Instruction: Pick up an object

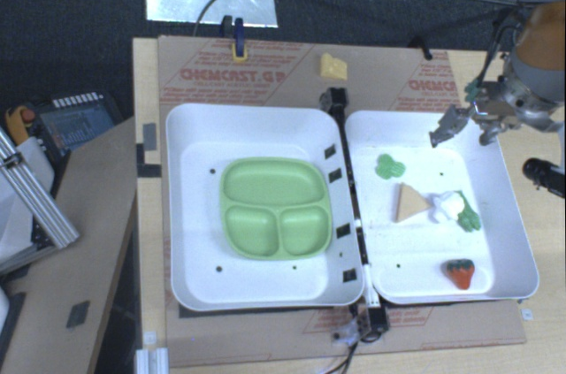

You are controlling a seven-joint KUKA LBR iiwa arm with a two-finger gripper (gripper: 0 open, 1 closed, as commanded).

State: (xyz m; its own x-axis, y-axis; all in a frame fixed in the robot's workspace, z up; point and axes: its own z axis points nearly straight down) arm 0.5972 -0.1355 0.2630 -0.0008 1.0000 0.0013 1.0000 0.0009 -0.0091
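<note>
The right bin holds a green clover-shaped piece, a tan triangular wedge, a white piece with a green leafy end and a red strawberry-like toy. My gripper hangs over the bin's upper right corner, above and to the right of the clover piece. Its two fingers are spread apart, and nothing sits between them.
The left bin carries a green divided plate. A yellow block lies on the cardboard behind the bins. Cables cross the back, and a clamp grips the board's rear edge.
</note>
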